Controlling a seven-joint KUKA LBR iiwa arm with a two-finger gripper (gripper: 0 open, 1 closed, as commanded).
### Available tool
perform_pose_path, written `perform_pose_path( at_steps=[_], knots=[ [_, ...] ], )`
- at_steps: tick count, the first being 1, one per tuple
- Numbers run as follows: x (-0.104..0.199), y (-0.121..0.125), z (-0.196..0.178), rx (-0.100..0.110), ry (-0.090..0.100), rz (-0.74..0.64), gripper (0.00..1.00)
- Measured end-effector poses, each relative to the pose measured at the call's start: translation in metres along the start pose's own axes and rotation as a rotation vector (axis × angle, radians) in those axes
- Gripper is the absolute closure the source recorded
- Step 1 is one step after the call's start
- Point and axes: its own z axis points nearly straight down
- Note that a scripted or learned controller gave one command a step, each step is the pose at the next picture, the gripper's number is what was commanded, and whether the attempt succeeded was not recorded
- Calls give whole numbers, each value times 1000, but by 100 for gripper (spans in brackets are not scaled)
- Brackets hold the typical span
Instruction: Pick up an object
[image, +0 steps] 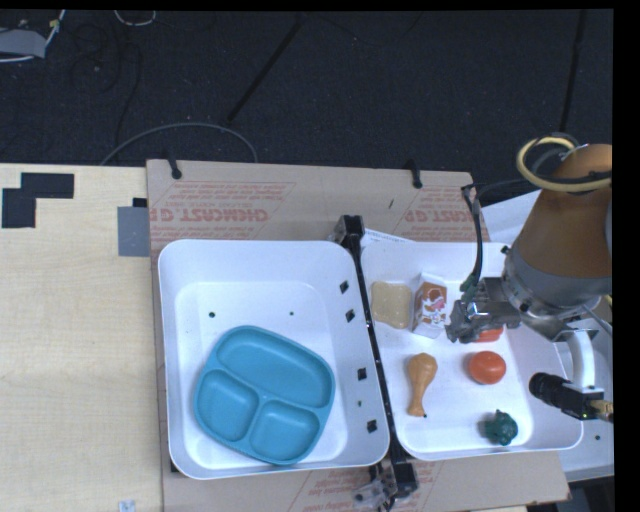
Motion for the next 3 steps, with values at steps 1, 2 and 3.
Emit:
perform_pose_path(
  at_steps=[1, 2, 3],
  knots=[
    [-1, 1, -35, 2, 0, 1, 100],
    [46, 15, -33, 6, 1, -3, 100],
    [106, 20, -28, 7, 2, -4, 100]
  ],
)
